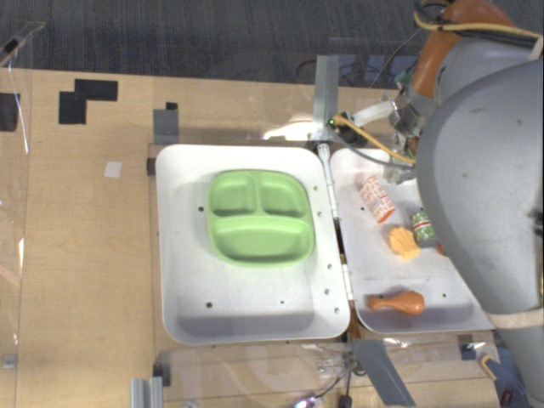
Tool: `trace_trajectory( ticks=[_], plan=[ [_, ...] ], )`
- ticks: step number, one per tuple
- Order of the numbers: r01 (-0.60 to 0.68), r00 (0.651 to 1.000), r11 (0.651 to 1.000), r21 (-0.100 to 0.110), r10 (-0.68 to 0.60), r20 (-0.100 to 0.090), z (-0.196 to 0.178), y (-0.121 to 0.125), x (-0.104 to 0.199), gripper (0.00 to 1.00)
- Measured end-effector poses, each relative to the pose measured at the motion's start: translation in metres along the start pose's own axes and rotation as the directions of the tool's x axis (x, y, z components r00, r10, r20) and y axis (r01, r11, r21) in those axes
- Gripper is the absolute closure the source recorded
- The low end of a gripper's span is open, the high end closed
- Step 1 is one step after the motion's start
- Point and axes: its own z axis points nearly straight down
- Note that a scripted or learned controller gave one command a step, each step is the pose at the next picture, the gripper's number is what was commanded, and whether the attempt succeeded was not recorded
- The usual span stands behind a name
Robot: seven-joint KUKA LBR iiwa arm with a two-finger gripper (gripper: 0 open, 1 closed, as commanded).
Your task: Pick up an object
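The right bin holds several small items: a red-and-white striped packet, a yellow-orange block, a small green can and a brown drumstick-shaped toy. My gripper hangs over the back of the right bin, just above and to the right of the striped packet, partly hidden by the arm's grey body and yellow cables. Nothing is visibly held in it.
A green divided plate lies in the left bin. The big grey arm link covers the right bin's right side. A metal post stands behind the divider between the bins.
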Motion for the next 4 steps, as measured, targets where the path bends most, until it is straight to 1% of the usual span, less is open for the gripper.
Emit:
trace_trajectory(
  ticks=[1, 2, 3, 4],
  plan=[
    [-0.001, 1.000, 1.000, 0.001, 0.001, -0.001, 0.000, -0.031, 0.004, 1.00],
    [0.009, 1.000, 1.000, 0.001, -0.009, -0.002, -0.027, -0.057, 0.010, 1.00],
    [-0.005, 1.000, 1.000, 0.001, 0.005, 0.000, -0.027, -0.051, 0.005, 1.00],
    [0.000, 1.000, 1.000, 0.001, 0.000, -0.001, -0.026, -0.047, 0.006, 1.00]
  ],
)
